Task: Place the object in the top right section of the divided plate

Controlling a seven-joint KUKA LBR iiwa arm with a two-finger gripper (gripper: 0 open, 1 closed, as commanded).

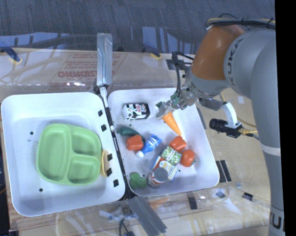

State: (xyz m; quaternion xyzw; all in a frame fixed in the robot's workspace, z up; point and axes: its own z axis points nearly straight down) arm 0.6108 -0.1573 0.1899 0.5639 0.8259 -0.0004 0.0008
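- My pincer (163,111) sits over the right bin (203,137); can't tell its state.
- Orange carrot (171,122) touches it, just below-right of tips.
- Green divided plate (69,153) well off to its left, in other bin (14,145).

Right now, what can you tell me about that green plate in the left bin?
The green plate is a pale lime, rounded-square dish that looks like smooth plastic. Raised ridges split it into three sections: one long section down its left side and two smaller ones on the right, one above the other. It lies flat, right side up, turned slightly askew, on the floor of the left white bin, near its middle. All three sections look bare. Nothing touches it except the bin floor.
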